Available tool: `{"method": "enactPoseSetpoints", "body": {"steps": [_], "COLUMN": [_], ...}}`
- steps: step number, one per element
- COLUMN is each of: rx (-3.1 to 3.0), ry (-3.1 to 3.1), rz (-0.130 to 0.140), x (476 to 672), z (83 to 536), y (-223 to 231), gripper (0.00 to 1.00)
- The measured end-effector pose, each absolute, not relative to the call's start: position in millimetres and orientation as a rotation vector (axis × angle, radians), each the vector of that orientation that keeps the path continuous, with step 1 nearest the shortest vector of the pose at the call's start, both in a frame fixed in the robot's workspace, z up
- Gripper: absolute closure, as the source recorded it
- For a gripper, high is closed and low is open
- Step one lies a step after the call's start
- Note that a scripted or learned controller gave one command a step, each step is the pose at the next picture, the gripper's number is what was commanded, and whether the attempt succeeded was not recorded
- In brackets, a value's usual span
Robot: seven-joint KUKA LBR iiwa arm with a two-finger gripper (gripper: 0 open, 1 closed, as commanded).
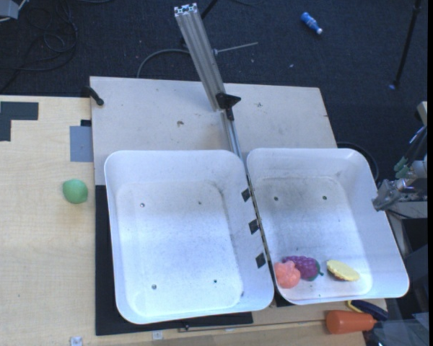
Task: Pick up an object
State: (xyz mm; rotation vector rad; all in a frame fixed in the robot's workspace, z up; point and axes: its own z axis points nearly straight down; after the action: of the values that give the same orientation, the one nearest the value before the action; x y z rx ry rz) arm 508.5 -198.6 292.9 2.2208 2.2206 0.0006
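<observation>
Here the three toys (316, 269) crowd the right bin's (368, 175) near edge. The pincer (397, 189) sits beyond that bin's right rim; its grip state is unreadable.

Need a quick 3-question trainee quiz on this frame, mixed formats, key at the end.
1. True or false: the green ball lies inside the left bin.
2. Which bin holds the yellow piece? A) left B) right
3. Fill in: the purple grapes touch the ____ toy on their left.

Key: 1 false, it sits on the wooden bench left of the bins. 2 B, near its front edge. 3 orange-pink.
</observation>
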Motion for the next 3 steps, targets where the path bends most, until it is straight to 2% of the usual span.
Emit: {"method": "enactPoseSetpoints", "body": {"steps": [1, 3], "rx": [2.219, 2.219], "ry": [2.225, 2.226], "rz": [0.0, -0.001], "x": [505.1, 521.9], "z": [290.6, 257.1], "y": [-151.1, -55.0], "gripper": [1.0, 1.0]}}
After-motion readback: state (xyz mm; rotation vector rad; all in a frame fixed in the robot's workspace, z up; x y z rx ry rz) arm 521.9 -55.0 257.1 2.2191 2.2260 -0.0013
